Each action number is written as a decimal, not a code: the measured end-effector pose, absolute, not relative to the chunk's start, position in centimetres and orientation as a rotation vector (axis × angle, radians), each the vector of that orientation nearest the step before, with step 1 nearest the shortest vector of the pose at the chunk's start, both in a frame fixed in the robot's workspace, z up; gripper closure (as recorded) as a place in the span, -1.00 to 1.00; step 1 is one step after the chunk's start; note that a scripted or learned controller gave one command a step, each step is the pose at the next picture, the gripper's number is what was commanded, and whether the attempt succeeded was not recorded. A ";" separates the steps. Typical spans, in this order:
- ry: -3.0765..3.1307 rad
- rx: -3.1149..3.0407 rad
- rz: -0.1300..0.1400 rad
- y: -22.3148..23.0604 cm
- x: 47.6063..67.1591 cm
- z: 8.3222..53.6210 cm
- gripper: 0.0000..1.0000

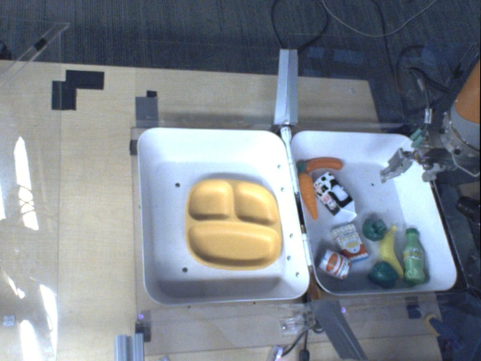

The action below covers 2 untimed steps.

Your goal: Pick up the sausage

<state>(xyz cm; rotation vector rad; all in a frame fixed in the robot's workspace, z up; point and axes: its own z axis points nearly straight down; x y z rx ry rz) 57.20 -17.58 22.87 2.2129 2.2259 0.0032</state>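
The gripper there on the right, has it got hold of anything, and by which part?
Nothing is held. The gripper hovers over the right bin's far right side, with nothing between its fingers. The sausage lies apart, by the divider.

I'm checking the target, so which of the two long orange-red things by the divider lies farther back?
The sausage, lying crosswise at the right bin's back corner; the carrot runs lengthwise along the divider, nearer the front.

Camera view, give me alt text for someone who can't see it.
A robot gripper hovers over the right bin, apart from the sausage lying at that bin's upper left beside a carrot. The bin also holds a toy cow, a green bottle and other small items. The left bin holds a yellow divided tray.
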 end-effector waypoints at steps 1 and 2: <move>2.450 1.952 0.007 -16.2 62.4 8.7 -1.00; 2.577 1.790 0.006 -20.3 67.0 10.5 -1.00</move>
